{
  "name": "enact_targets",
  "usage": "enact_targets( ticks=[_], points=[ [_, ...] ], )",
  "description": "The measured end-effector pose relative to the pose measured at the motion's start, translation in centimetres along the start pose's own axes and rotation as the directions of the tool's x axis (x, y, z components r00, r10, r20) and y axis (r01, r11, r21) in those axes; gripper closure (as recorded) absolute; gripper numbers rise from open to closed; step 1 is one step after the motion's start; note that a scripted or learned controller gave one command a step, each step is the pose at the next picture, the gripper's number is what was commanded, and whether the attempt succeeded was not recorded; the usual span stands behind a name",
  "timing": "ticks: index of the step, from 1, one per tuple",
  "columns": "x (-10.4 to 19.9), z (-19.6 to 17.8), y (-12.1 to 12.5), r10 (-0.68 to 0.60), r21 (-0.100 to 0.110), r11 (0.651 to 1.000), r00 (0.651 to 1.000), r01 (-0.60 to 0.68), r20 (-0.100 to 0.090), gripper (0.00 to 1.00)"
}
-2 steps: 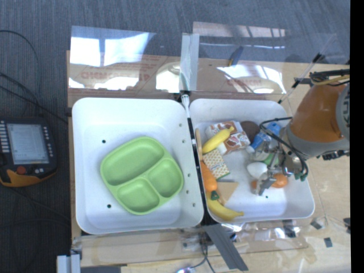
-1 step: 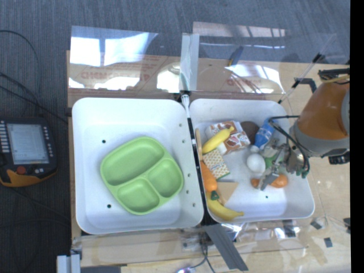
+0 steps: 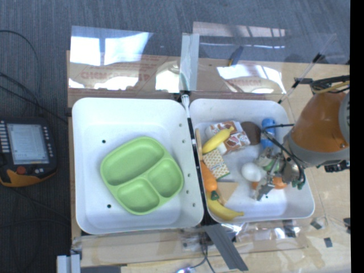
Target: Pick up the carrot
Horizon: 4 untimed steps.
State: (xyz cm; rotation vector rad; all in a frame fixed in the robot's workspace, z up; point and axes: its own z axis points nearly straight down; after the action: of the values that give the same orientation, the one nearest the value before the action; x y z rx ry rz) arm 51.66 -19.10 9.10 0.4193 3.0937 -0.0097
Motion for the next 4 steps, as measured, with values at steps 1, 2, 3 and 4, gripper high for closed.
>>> enact_targets(
  ticks=[1,2,3,4],
  points=[
    [-0.1,-0.8,0.1,-0.002,0.001,1.0,1.0,0.002,-0.002,1.0],
    [4.3,-8.3,4.2,0.189,0.001,0.982,0.982,-0.19,-0.022,1.0],
    [5.0,-14.1,11.9,0.428,0.007,0.904,0.903,-0.428,-0.021,1.0],
    [5.8,-9.1,17.8,0.651,0.018,0.759,0.759,-0.651,-0.022,1.0]
  ],
)
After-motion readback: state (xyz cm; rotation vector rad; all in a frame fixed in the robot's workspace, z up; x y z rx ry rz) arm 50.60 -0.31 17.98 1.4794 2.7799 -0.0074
